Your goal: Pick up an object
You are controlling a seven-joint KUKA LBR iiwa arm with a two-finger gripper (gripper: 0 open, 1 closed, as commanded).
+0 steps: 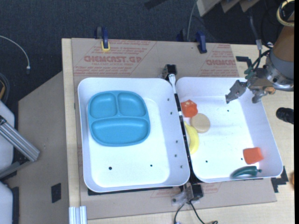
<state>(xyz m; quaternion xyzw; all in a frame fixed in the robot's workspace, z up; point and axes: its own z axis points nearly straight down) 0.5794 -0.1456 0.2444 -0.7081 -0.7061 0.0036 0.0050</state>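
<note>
Resting in the right bin (268, 125), an orange block (189, 108), tan disc (201, 123) and yellow banana (192, 139) cluster at its 9 o'clock edge; another orange block (252, 155) and a green piece (246, 172) sit near 5 o'clock. Jaws spread and holding nothing, the gripper (246, 93) hovers at 1 o'clock. A blue divided plate (119, 118) occupies the left bin (135, 176).

Place: I am looking down on a robotics lab bench.
Bench top: a protective board (140, 55) is lying under two white bins (93, 139), held by blue clamps (103, 37).
Wiring: loose cables (191, 17) are trailing across dark carpet (56, 13).
Hardware: an aluminium framing rail (16, 139) is sitting at my left edge.
</note>
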